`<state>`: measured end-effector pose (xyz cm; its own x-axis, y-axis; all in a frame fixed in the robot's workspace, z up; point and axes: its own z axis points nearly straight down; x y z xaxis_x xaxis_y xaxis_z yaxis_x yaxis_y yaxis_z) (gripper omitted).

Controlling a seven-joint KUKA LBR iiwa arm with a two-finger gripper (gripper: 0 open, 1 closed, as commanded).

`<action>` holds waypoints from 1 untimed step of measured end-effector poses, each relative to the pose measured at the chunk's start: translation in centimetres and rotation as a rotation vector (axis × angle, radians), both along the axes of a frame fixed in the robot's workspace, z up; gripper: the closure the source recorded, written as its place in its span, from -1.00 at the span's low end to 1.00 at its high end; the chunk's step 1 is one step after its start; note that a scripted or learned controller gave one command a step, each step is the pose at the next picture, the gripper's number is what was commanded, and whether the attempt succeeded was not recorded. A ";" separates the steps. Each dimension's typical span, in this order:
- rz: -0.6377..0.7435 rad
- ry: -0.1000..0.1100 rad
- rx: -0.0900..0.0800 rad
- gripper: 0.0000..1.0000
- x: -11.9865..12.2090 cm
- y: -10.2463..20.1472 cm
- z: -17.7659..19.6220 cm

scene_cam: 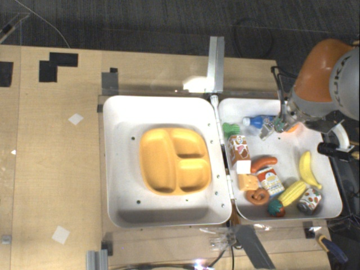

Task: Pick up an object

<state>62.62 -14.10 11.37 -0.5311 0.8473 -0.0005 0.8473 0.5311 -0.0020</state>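
Two bins (112, 167): no label is readable; the claw (274, 125), grip unclear, hovers near the blue bottle (256, 121) by the far wall.

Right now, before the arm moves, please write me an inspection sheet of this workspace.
Surface: wooden bench bearing two shallow white bins.
Job's things: right white bin holds a yellow banana, yellow corn cob, red sausage, blue bottle and small cartons.
Clutter: left white bin holds a yellow divided tray.
Grippers: two-finger gripper low over the right bin's far side.
Cables: thin wire on the floor.
Surroundings: dark carpet.
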 end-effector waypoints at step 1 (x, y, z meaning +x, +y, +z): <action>0.004 -0.004 0.001 -1.00 0.2 0.3 0.3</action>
